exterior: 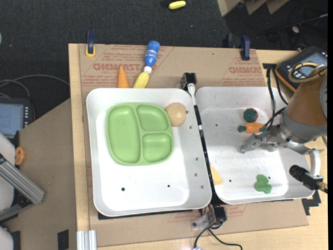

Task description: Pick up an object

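Two white bins sat side by side on the bench (78, 139). The left bin (104, 191) carried a green divided plate (139, 133), with a tan ball (176, 113) touching the plate's far right corner. The right bin (229, 184) held the smaller candidates for picking: a toy carrot (251, 128) with a dark green round piece (251, 113) just beyond it, and a green leafy piece (263, 184) near the bin's near right corner. A small yellow scrap (216, 177) lay at the seam between the bins.

The arm (307, 111) reached in from the right, and its hand (248, 146) was low in the right bin, just on the near side of the carrot. How far its fingers were parted could not be made out, and nothing was visibly caught between them.

Judging from that, the task seemed at its approach stage: the hand had been brought close to the carrot, but no object was yet lifted. Closing on something and raising it remained.
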